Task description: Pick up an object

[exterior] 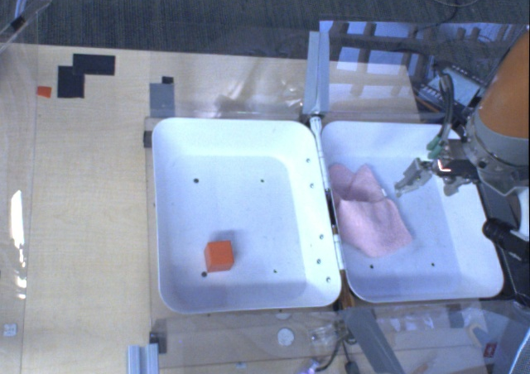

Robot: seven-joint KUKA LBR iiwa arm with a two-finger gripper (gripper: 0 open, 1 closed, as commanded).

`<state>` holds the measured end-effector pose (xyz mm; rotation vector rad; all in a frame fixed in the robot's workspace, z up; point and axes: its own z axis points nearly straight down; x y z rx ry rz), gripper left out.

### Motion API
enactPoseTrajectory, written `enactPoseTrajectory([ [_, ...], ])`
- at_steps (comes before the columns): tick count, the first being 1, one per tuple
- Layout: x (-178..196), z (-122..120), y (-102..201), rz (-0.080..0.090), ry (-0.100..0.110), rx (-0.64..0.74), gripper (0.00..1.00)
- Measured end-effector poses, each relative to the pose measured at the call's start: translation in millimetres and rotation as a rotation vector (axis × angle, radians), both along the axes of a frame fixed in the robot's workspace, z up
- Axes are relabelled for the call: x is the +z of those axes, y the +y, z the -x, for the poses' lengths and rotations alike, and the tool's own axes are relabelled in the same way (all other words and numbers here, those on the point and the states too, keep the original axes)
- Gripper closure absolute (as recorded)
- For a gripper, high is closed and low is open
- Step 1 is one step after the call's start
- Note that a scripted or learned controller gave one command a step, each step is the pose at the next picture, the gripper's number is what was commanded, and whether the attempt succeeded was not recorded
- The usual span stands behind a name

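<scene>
Pink cloth (368, 209) lies crumpled in right bin (464, 281); gripper (422, 175) hovers just beside it, fingers spread, holding nothing. Orange block (219, 256) sits in left bin (248, 145).

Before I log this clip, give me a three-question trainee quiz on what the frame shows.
1. True or false: the orange block lies in the left bin.
2. Which bin holds the pink cloth? A) left B) right C) neither
3. Fill in: the hand is over the ____ bin, beside the cloth's right edge.

Key: 1 true; 2 B; 3 right.
</scene>
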<state>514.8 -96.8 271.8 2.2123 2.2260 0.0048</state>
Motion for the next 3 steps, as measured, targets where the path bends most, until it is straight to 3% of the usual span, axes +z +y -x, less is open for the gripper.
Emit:
enactPoseTrajectory([
  [1, -115.2, 0.7, -25.0, 0.001, 0.001, 0.142, 0.00],
  [2, -118.5, 26.4, -8.0, 0.000, -0.001, 0.008, 0.00],
  [3, -179.5, 3.1, -9.2, 0.001, -0.014, 0.021, 0.00],
])
